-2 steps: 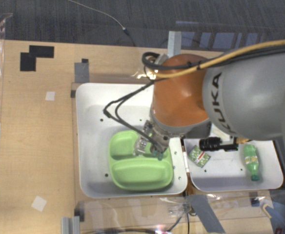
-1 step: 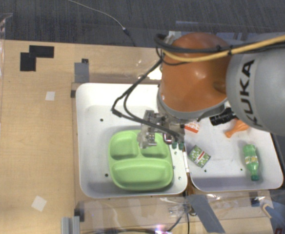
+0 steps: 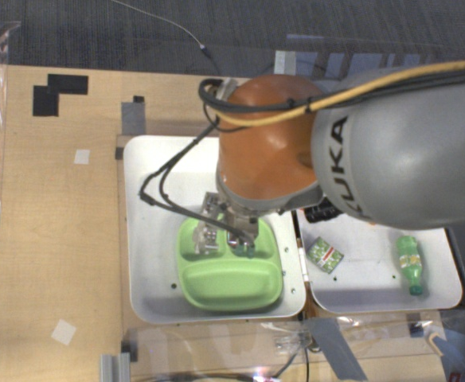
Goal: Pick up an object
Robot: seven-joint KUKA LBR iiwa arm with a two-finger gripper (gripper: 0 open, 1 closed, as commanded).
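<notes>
Green plastic container (image 3: pixel 231 281) sits in the left bin (image 3: pixel 149 237), near that bin's front edge and toward its right side, just beside the wall shared w/ the right bin. It's light green, rounded corners, w/ a domed front part and a shallower recessed part behind it. Nothing else visible in the left bin apart from a small dark speck by the container's left side.

Gripper (image 3: pixel 228 239) is directly over the container's rear part, metal fittings low against the green surface. Whether it touches the plastic can't be told from this angle. Jaw state: can't tell, wrist and fittings hide the tips. Nothing seen between fingers, so no grasp is shown.

Above the gripper, the orange band (image 3: pixel 264 146) of the arm covers the bin's back right portion; grey arm link (image 3: pixel 400 150) w/ black lettering runs off to the right, over the right bin's (image 3: pixel 376 297) back part. Black cables (image 3: pixel 173 177) loop from the wrist out across the left bin's middle, and a yellow cable (image 3: pixel 360 86) runs along the arm's top.

Right bin: small green-and-white packet (image 3: pixel 325 255) near its left wall, tilted; green bottle (image 3: pixel 409 264) near the right edge, lying down, cap toward the front. The two are well apart.

Bench (image 3: pixel 49 245) is light wood; black L-shaped mark (image 3: pixel 57 92) at its back left, small white squares on the left side.
</notes>
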